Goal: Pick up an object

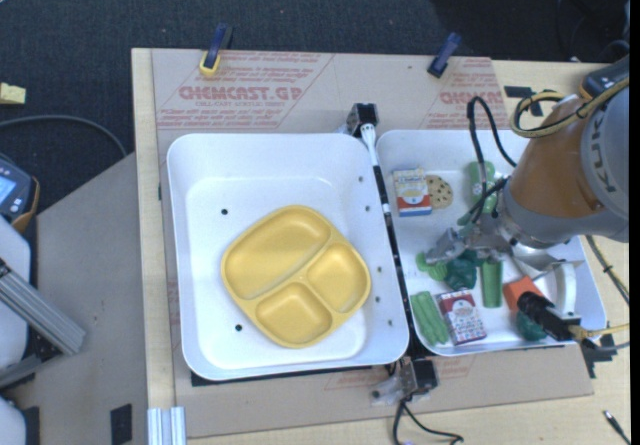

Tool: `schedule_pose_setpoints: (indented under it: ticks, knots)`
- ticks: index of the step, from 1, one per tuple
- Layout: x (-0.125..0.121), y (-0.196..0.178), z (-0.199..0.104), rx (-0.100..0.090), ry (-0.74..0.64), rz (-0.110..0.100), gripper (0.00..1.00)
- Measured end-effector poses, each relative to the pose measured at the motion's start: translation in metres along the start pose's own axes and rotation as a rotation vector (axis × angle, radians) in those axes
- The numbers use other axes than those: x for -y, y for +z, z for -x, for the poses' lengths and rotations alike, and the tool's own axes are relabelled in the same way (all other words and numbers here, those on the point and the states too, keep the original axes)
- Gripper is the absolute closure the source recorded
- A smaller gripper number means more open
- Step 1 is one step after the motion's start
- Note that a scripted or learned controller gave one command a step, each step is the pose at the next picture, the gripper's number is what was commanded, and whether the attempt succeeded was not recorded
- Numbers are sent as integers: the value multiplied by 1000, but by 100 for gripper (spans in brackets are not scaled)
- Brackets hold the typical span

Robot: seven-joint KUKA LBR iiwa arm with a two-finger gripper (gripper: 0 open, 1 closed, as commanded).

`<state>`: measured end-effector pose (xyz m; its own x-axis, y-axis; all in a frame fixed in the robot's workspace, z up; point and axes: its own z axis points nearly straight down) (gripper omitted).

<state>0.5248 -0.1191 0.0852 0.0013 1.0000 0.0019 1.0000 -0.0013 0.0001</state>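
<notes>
The right bin (400, 148) holds several small items. A white cookie box (409, 190) lies at its back left, and a green tube (479, 176) lies to the right of that box. At the front left are a green pod (427, 316) and a red box (460, 318). My gripper (446, 255) hangs low over the middle of this bin, right above a dark green piece (464, 270) and beside a green stick (492, 283). The arm's grey wrist hides what lies beneath it.
The left bin (190, 173) carries a yellow divided plate (296, 275). An orange piece (520, 291), a dark teal item (546, 319) and a white item (566, 284) sit at the right bin's front right. Black cables loop over the arm, and clamps hold the board's far edge.
</notes>
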Motion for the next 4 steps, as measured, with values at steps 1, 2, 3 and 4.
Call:
schedule_pose_setpoints:
  ticks: [1,2,3,4]
  knots:
    - [-3,-14,1,2,0,10,100]
    - [-14,-66,3,4,-2,7,100]
    - [-25,-124,1,4,-3,8,100]
    - [-26,-141,1,4,-2,5,100]
